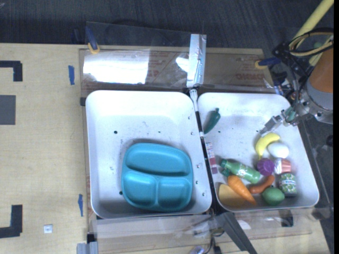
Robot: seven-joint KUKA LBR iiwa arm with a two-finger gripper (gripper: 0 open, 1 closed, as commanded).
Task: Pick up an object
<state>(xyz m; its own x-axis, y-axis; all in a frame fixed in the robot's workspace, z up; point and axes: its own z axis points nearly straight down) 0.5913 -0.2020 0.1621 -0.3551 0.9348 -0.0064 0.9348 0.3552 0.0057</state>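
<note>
- Nearest the camera, along the bottom edge, the blue divided tray (157,177) sits in the left bin (100,142), toward its front, with three hollows facing up.
- Left bin's floor around that tray is bare white with a few dark specks.
- Between the bins, a green pepper-shaped toy (211,120) lies in the right bin (238,110), close to the dividing wall and apart from the rest.
- Right bin's front corner holds a huddle of toy food: a green bottle (241,170) lying on its side, an orange carrot (241,188) touching it, and a yellow-orange wedge (228,196) under the carrot.
- Just right of those come a purple piece (266,166), a yellow banana (266,143) with a white egg-like ball (278,151) against it, a small red-and-white can (285,166), a green-labelled can (288,183), and a green lime (273,196) at the front.
- Farthest right, the gripper (275,121) reaches in over the right bin's back half, just above the banana and not touching it.
- Its jaws look slightly parted with nothing between them; the tips are small and a little blurred.
- Behind it the arm's orange band (321,75) shows, with cables looping around.
</note>
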